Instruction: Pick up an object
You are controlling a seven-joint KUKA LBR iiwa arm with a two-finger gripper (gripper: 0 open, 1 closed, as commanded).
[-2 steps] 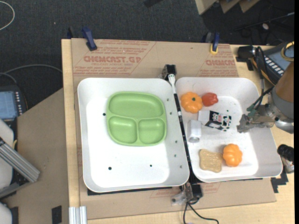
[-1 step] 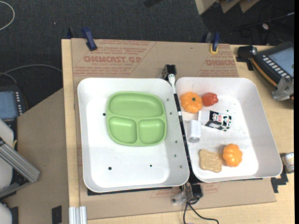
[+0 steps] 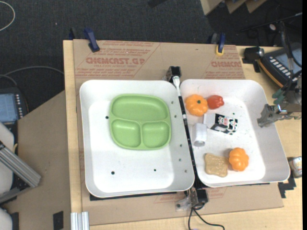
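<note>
- Right now my end effector (image 3: 268,115) sits at the right rim of the right bin (image 3: 254,87), low over the wall; whether it is spread or pressed together I cannot tell, as the view blurs there, and I see nothing held in it.
- Everything worth picking lies to the view's left of it, inside that bin.
- Nearest is the black-and-white card (image 3: 225,123), just inward and slightly below, its long axis slanting.
- Next, lower down, sits the small orange pumpkin (image 3: 238,158), with the tan biscuit-shaped piece (image 3: 216,165) beside it.
- Farther across are the red pepper (image 3: 215,101), the larger orange pumpkin (image 3: 196,105) and the white cup (image 3: 199,134) near the dividing wall.
- I judge my coming move a short reach leftward and down.
</note>
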